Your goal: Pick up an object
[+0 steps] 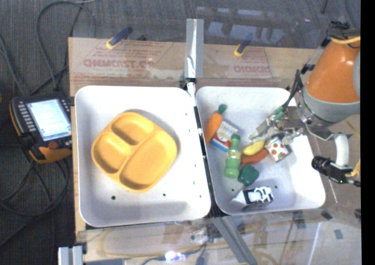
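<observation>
Two white bins sit side by side on the table. The gripper (270, 129) hangs at right of centre in the right bin (304, 190), over the banana (254, 148) and dice (278, 151); its grip state is unreadable. A yellow tray (135, 150) fills the left bin (88, 199).

Yellow divided plate (135, 150) in a white left bin (88, 199). The white right bin (304, 190) holds an orange carrot (213, 125), green bottle (233, 156), and what may be a red-and-white dice (278, 151).
</observation>
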Action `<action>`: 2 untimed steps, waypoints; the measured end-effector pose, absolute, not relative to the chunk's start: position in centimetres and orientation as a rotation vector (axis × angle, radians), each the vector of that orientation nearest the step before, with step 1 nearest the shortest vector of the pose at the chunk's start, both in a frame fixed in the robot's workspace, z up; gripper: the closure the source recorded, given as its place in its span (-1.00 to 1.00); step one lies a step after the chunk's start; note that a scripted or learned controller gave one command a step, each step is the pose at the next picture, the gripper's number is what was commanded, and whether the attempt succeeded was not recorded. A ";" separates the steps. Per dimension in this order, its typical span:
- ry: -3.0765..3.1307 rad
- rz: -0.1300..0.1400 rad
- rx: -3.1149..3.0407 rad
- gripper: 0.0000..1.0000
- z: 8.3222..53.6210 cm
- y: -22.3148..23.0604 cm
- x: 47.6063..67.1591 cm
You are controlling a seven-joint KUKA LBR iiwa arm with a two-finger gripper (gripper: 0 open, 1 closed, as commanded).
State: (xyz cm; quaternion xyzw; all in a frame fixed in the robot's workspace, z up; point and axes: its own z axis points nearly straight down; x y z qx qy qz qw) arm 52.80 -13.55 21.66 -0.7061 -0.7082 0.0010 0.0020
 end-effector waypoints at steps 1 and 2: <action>-2.243 0.000 -2.196 -1.00 11.3 -18.1 53.9; -2.314 -0.009 -2.132 -1.00 8.9 -20.3 52.8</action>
